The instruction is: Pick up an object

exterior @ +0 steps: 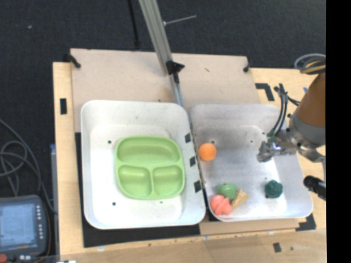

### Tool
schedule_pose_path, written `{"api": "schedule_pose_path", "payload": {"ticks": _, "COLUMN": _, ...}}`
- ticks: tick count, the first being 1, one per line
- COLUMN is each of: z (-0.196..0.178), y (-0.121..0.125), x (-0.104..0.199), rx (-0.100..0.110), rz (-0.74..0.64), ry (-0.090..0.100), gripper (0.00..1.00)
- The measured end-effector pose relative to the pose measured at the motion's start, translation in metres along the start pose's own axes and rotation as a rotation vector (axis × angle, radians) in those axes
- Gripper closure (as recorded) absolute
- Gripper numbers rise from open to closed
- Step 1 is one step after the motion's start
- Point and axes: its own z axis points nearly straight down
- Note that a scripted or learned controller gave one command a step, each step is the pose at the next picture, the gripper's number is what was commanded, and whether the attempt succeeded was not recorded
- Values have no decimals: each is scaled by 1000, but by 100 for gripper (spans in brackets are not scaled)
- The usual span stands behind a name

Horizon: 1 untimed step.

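Smooth, slightly glossy green plastic on divided tray (148, 166). Scuffed, speckled white plastic on both bins (98, 125); bare metal on gripper (267, 149). Matt, raw wood-like board on bench (126, 75); matt orange ball (207, 152).

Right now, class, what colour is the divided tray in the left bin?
Light green; the divided tray shows best in the camera view.

Orange-banded grey arm (310, 111), dark cables, metallic claw (267, 151)
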Motion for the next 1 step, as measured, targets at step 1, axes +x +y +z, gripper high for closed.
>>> {"api": "schedule_pose_path", "payload": {"ticks": 1, "z": -65, "y": 1, "x": -2, "rx": -2, "rz": 0, "ry": -1, "gripper": 100}}
